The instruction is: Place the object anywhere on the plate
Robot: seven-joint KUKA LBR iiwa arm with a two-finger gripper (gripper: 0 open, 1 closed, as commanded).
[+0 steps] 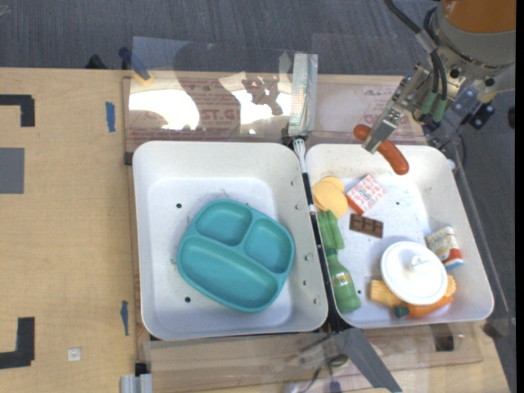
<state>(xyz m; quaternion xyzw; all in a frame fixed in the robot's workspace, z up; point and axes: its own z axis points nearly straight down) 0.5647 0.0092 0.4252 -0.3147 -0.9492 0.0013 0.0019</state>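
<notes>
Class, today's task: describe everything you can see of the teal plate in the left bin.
The teal plate is a smooth, plastic-looking divided dish with rounded corners: two small compartments on the far side, one long compartment on the near side, separated by raised ridges. It lies flat and slightly turned on the floor of the left white bin, roughly central. Nothing rests on it, and only the bin floor touches it.

Single fixed camera above bench (65,219), slanted down, both bins in frame.

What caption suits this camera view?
Gripper at the sausage over the right bin; teal plate waits in the left bin.
</notes>
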